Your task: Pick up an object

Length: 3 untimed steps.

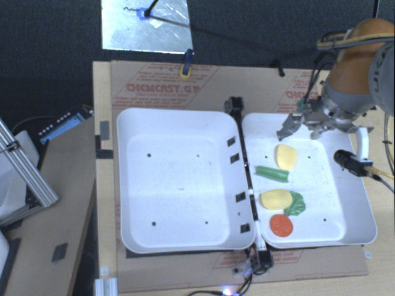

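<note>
The right bin [352, 224] holds several small items. A pale yellow piece [286, 156] lies near its middle, a green stick [272, 173] just below it, a second yellow piece [276, 198] lower down, a green leafy piece [295, 204] beside that, and a red round piece [282, 226] near the front. My gripper [302, 126] hangs over the back of this bin, above and slightly right of the upper yellow piece. Its fingers [287, 129] are spread apart with nothing between them.
The left bin [133, 165] sits beside the right one, joined by a black hinge strip [244, 165]. A black cable plug [345, 160] hangs off the wrist at the right bin's right side. A shiny plate [146, 17] lies behind the bins.
</note>
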{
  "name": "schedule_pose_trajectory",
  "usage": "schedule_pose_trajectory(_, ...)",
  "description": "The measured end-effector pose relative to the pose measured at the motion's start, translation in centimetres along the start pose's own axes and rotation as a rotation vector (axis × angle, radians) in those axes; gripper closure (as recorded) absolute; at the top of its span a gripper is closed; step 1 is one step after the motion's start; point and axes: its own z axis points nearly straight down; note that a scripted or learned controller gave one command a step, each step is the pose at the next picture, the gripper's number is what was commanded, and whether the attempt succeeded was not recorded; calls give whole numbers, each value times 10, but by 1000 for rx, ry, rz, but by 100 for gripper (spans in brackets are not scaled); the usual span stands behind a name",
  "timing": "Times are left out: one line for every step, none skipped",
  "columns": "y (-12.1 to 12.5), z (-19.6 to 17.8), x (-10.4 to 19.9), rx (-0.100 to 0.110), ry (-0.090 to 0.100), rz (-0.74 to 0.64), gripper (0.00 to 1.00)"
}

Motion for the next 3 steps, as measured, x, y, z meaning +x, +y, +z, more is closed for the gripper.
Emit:
schedule_pose_trajectory(1,-11,0,-3,0,-2,100)
schedule_pose_trajectory(50,-49,-68,-9,-4,4,100)
schedule_pose_trajectory(48,-9,-56,0,0,-1,100)
